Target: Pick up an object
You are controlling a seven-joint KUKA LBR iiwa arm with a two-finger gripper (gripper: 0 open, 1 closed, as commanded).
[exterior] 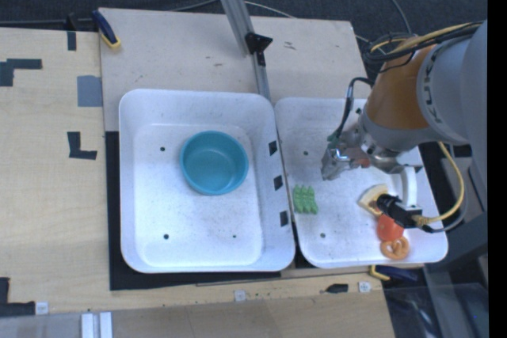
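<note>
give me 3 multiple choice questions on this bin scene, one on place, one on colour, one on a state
1. Where does the bowl sit?
A. in the left bin
B. in the right bin
C. on the bench outside the bins

2. What colour is the small ridged block in the right bin?
A. red
B. green
C. blue

3. How does the bowl stand?
A. upside down
B. on its side
C. upright, mouth up

Answers
1. A: the bowl lies inside the left bin, away from its walls.
2. B: the block near the right bin's left wall is green.
3. C: its open inside faces the camera.
</note>
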